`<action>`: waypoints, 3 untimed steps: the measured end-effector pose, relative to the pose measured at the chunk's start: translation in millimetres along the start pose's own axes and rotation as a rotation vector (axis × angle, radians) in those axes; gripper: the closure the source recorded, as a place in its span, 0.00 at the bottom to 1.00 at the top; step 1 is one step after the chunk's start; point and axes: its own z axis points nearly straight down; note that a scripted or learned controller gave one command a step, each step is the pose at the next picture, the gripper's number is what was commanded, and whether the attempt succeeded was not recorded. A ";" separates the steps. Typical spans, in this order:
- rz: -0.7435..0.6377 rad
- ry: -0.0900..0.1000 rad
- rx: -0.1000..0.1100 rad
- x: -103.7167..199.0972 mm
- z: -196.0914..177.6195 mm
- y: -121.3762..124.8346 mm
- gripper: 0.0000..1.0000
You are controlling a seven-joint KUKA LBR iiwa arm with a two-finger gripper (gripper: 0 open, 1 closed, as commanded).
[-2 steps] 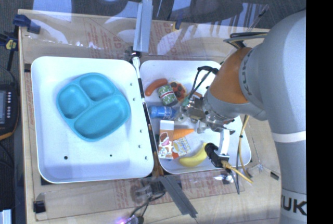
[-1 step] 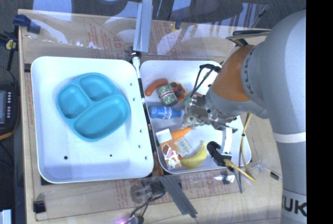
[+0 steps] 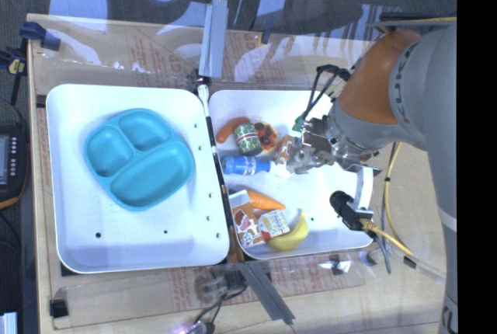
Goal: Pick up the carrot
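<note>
Camera view puts your carrot (image 3: 265, 201) in the right bin (image 3: 326, 103), toward its near-left corner, lying on its side with the banana (image 3: 291, 234) just nearer the bin's front edge and a small printed packet (image 3: 252, 225) touching it on the left. Your hand (image 3: 301, 156) hangs over the middle of that bin, up and to the right of the carrot and close to the blue bottle (image 3: 245, 165); whether it is wide or narrow you cannot tell from this angle, and nothing is visibly held. To do this step well, you would likely bring the hand toward the bin's near-left corner, line it across the carrot's narrow width, and come down clear of the banana and the packet. The packet and the green-labelled can (image 3: 248, 138) beyond the bottle carry print, but none of it is readable.
</note>
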 end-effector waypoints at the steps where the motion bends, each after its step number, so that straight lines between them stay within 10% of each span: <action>1: 0.269 0.000 0.001 -24.0 -101.8 54.9 1.00; 2: 0.247 -0.002 0.004 -5.5 -26.7 141.0 1.00; 3: 0.236 -0.002 0.008 -2.0 -36.4 141.1 1.00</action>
